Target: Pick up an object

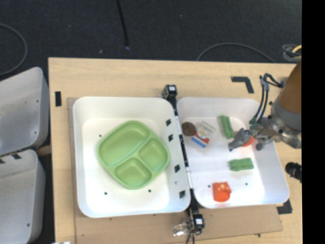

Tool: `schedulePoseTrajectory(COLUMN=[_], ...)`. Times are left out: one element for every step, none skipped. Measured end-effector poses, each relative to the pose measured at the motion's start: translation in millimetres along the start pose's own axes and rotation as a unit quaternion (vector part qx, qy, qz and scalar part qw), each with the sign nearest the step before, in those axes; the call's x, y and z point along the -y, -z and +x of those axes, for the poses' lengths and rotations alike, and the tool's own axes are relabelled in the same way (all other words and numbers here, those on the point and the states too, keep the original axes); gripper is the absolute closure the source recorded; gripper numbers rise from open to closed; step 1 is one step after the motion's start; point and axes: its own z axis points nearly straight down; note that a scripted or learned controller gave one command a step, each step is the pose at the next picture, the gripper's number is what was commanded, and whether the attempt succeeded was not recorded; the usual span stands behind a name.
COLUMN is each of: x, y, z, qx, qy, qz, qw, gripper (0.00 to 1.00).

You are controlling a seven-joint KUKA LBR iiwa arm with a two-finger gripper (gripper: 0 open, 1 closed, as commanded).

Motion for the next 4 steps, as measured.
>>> schedulePoseTrajectory(x=[-2.5,-3.5,-4.8,-5.0], y=[6.0,-36.5,-78.8,-129.5], z=[0.2,-4.3,-5.2,-6.1], qx=[0.001,0.001,0.001,0.001], qy=[0.001,0.0,-0.001,-0.001], qz=[-0.006,-0.005,-0.004,-0.004], qw=[1.0,1.0,1.0,1.0], gripper=[0.0,0.0,0.0,0.0])
